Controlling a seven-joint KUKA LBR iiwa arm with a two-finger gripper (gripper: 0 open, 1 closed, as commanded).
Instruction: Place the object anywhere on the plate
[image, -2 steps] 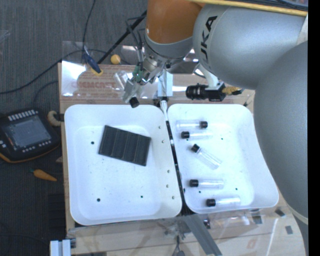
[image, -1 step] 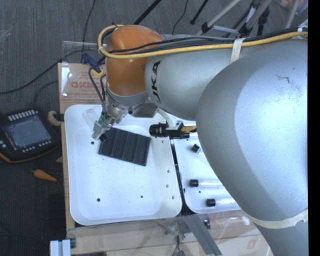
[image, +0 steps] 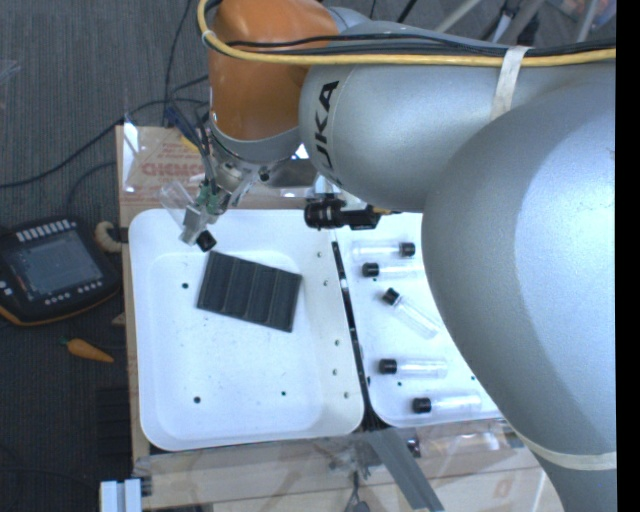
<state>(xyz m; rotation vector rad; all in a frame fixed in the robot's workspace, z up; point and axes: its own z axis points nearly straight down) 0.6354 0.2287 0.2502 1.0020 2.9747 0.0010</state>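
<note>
**Vial in my fingers, above the left bin's far corner**

My gripper (image: 200, 222) hangs over the far left corner of the left bin (image: 160, 400). The fingers are nearly closed, with a clear vial (image: 194, 232) between them. The vial is tilted, its black cap (image: 206, 241) pointing down and toward the plate. I cannot tell whether the cap touches the bin floor.

Left bin: a dark ribbed rectangular plate (image: 250, 291) lies flat on the floor, slightly skewed, just beside the vial's cap on the near side. The two look apart.

Right bin (image: 372, 408): five more clear vials with black caps lie on their sides. Two are at the far end (image: 390, 250) (image: 385, 268), one is angled in the middle (image: 405, 310), and two are at the near end (image: 410, 368) (image: 445, 405). My arm covers the bin's right part.

Off the bench, left: a handheld control pendant (image: 50, 272) on the floor.
</note>
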